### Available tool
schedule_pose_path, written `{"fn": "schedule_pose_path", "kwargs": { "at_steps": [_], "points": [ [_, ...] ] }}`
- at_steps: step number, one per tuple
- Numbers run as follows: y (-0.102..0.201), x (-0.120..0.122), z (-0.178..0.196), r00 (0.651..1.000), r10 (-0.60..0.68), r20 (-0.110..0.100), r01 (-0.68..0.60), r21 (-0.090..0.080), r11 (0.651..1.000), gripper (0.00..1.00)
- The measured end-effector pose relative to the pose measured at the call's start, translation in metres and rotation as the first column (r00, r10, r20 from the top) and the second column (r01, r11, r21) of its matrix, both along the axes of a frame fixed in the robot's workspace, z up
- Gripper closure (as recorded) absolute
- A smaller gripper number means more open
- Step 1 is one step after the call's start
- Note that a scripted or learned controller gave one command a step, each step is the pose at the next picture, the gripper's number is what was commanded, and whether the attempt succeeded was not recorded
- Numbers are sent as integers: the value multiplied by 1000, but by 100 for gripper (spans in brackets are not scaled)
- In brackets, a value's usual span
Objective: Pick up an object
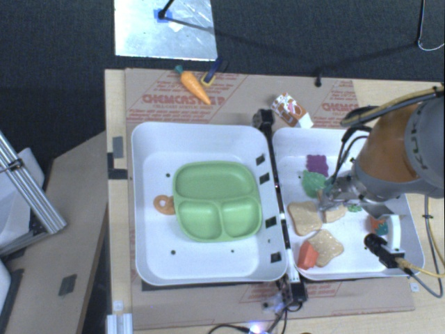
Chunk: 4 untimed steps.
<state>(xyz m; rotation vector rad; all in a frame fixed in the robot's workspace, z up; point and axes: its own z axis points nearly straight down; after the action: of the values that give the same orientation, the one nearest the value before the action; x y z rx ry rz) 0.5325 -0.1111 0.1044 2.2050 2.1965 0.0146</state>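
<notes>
Camera view: two white bins (149,207), one green divided tray (215,200).
Claw (334,199) over tan bread-shaped toy (304,218); its opening cannot be told.

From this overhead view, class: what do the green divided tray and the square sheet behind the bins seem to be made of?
Green divided tray: probably moulded plastic, matte, with even colour and rounded compartment edges.
Square sheet: likely metal or foil, with a grey, patchy shine.

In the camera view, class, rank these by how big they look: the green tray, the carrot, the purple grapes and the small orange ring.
1. green tray
2. carrot
3. purple grapes and orange ring: too alike in size to rank.
</notes>
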Motion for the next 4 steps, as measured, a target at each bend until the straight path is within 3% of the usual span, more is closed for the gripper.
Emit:
{"fn": "schedule_pose_path", "kwargs": {
  "at_steps": [1, 3, 4],
  "points": [
    [8, 6, 47, 1000, 9, -22, -8, 13, 1000, 100],
    [16, 6, 122, 1000, 9, -22, -9, 13, 1000, 100],
    [69, -7, 111, 1000, 14, -27, -13, 16, 1000, 100]
  ]
}}
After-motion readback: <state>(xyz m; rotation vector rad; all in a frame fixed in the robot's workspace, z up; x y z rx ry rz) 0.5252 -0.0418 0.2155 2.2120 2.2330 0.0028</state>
